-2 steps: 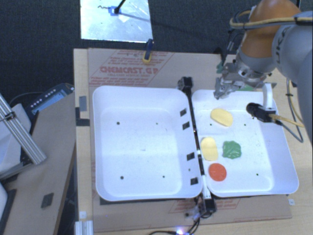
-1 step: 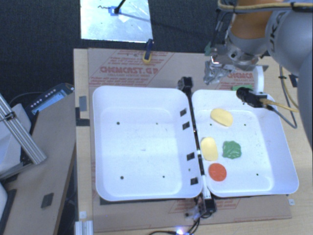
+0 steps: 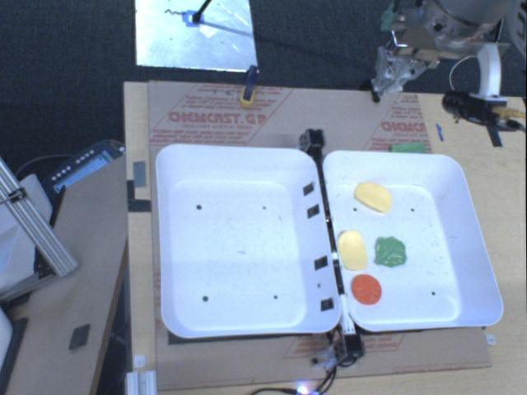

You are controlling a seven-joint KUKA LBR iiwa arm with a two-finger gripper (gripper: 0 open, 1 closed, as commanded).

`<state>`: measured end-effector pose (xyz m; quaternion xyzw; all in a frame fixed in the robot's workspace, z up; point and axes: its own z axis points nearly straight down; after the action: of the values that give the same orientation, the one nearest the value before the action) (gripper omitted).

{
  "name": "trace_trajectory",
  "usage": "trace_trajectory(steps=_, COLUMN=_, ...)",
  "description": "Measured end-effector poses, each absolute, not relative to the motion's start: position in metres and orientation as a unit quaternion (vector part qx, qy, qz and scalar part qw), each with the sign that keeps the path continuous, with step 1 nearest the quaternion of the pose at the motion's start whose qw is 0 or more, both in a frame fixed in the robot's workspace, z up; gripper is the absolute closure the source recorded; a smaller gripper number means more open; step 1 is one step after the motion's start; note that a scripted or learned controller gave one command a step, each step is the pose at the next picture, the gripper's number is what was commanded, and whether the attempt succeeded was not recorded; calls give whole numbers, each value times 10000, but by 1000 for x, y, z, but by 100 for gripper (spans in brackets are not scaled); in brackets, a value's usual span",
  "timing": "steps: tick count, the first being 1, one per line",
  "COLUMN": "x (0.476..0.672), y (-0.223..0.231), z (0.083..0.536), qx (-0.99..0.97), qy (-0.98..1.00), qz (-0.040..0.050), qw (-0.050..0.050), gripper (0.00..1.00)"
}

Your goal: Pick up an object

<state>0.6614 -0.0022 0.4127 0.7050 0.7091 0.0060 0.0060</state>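
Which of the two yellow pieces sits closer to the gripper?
The upper yellow piece, toward the bin's far side; the other yellow piece lies lower, beside the divider.

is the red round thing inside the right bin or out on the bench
Inside. The red round piece lies on the floor of the right bin, near its front left corner, just in front of a pale yellow piece.

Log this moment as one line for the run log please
gripper: raised behind right bin, holding nothing | right bin: two yellow pieces, green piece, red disc | pick: not begun
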Motion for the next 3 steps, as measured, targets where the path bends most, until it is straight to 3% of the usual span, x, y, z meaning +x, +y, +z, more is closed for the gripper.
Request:
trace_trajectory(steps=1, x=635, y=37, z=320, qx=7046, qy=7096, qz=-17, qw=-25, gripper=100)
trace_trajectory(steps=2, x=670, y=51, z=380, qx=7049, qy=7093, qz=34, qw=29, gripper=100)
trace_trajectory(steps=3, x=669, y=45, z=472, qx=7050, qy=7092, qz=42, qw=37, gripper=100)
